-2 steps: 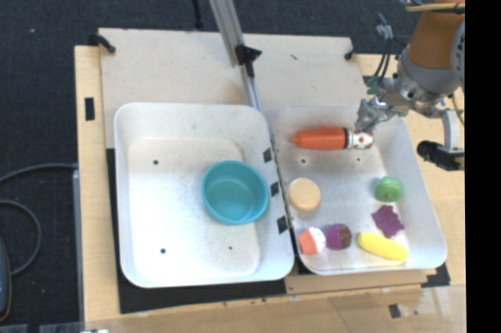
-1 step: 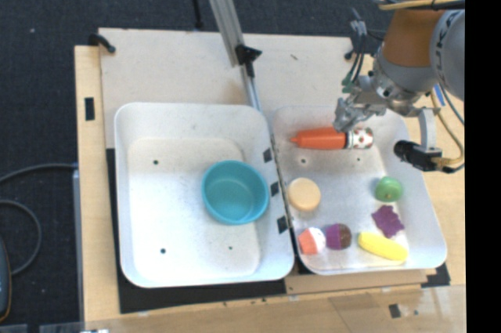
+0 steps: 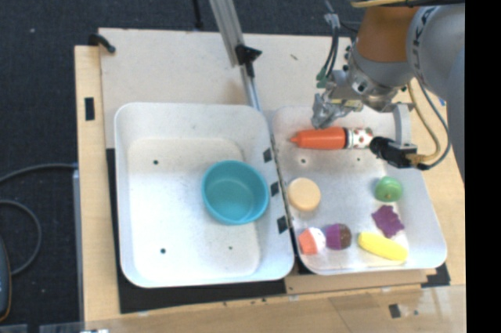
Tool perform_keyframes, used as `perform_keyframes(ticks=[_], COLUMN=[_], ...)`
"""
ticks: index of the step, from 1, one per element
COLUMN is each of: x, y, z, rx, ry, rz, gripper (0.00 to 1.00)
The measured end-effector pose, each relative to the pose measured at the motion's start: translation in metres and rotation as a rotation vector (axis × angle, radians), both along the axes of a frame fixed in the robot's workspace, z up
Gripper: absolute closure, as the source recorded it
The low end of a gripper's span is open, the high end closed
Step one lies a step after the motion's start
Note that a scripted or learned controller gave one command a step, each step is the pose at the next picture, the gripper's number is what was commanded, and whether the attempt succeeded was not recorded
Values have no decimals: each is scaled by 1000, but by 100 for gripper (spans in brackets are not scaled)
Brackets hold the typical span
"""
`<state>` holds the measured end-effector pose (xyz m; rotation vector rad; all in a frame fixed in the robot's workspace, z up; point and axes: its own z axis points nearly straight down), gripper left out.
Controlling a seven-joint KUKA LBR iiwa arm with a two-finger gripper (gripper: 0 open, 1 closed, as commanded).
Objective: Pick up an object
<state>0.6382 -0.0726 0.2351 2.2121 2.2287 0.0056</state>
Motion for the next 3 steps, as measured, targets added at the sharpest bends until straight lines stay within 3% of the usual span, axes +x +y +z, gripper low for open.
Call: perform_keyframes(ticks=[3], x=[-8], y=[155], z=[19], rx=[0], ry=[0], rz=[0], gripper=[100])
